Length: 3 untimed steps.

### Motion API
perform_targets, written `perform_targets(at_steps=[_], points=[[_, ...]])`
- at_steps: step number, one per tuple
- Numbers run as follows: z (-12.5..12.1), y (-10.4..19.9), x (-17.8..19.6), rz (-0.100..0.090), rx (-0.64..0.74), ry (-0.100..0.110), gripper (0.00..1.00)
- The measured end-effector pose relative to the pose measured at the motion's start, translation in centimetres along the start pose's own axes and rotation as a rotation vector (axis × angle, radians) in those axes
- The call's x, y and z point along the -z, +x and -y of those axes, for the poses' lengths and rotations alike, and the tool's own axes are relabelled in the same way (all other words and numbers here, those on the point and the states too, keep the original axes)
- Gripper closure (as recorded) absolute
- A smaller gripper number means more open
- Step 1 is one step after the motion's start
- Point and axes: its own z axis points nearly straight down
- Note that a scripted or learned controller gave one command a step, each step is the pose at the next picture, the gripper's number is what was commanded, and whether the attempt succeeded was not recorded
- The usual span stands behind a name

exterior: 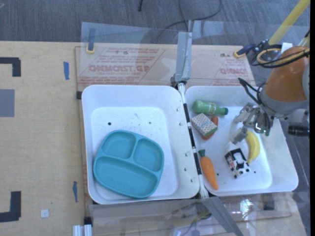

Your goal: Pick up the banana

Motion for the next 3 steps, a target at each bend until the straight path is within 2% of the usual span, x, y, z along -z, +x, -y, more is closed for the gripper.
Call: perform_targets(at_steps=[1, 2, 3], points=[[-0.1, -0.3, 1.3, 0.011, 0.000, -0.003, 1.00], [-0.1, -0.3, 1.3, 0.011, 0.000, -0.003, 0.00], [2.7, -3.4, -0.1, -0.001, 0.046, -0.002, 0.00]])
